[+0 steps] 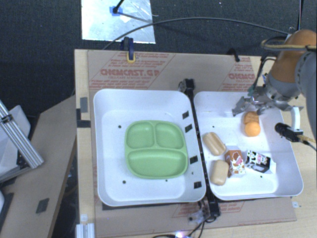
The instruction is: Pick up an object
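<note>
Two fingers of my gripper (252, 106) spread apart above the orange fruit (252, 124), right of frame. I should descend centred, then close.

arm (297, 68) showing grey casing | orange band (297, 51) sitting above wrist | gripper (255, 107) showing grey metal fingers | thin dark cable (267, 46) looping beside band

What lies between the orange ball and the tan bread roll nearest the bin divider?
Only bare white floor of the right bin separates the orange ball from the bread roll, as the camera view shows.
</note>
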Action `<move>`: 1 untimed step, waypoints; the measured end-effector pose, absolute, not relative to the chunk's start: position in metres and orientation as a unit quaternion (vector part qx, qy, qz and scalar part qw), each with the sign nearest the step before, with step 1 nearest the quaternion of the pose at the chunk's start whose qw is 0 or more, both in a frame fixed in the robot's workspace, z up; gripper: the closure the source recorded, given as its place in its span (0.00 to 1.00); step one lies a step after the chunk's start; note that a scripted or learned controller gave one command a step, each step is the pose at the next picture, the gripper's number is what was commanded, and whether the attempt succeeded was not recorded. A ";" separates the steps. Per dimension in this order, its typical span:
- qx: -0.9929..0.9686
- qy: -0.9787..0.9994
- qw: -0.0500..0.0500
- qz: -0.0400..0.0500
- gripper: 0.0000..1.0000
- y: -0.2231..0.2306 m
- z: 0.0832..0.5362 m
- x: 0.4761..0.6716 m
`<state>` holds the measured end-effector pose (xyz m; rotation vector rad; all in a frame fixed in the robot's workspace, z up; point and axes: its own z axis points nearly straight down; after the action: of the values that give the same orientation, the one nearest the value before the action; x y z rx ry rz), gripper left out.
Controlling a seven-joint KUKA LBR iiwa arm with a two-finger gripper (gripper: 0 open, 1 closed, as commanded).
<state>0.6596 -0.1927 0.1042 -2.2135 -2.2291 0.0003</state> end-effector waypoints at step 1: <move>-0.704 -0.710 -0.006 -0.003 0.00 -0.193 0.091 0.664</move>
<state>0.6641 -0.1933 0.0914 -2.2207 -2.2398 -0.0080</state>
